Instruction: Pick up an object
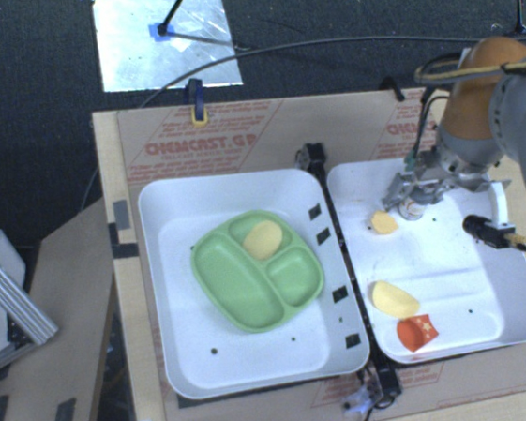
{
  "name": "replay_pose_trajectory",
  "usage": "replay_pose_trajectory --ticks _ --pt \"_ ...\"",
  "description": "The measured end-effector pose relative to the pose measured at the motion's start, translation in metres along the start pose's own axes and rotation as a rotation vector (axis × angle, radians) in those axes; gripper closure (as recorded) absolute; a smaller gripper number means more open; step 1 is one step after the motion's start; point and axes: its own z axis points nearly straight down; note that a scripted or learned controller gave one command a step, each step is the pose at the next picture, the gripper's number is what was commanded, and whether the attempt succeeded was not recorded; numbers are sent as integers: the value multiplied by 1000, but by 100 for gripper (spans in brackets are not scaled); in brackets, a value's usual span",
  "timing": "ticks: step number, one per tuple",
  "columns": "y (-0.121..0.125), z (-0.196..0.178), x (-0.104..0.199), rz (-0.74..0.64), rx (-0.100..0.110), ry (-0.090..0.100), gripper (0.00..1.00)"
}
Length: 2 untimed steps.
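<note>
1. Two white bins sit side by side on the surface; the left bin (pixel 185 355) holds a green divided plate (pixel 252 277) with a pale yellow piece (pixel 264 240) resting in its upper compartment.
2. The right bin (pixel 514 304) carries the loose things: a small yellow lump (pixel 383 223) near its upper left, a larger yellow piece (pixel 394 298) lower down, and a red item (pixel 417 332) touching that piece's lower edge.
3. The pincer (pixel 414 195) hovers just beside the small yellow lump, up and to its right, with nothing between its fingers.
4. To grasp well, I'd say it should shift left until it is centred over the lump, then come straight down before closing.
5. From here I cannot tell whether the pincer is open or closed; its metal parts blur together, and the arm (pixel 505 102) is cut off at the right.
</note>
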Motion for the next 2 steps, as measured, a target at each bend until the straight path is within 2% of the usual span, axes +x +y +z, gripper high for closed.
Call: replay_pose_trajectory --ticks 1,2 --pt "2 -14 0 -1 -7 -2 100" --pt "5 -58 2 -1 -6 -1 100"
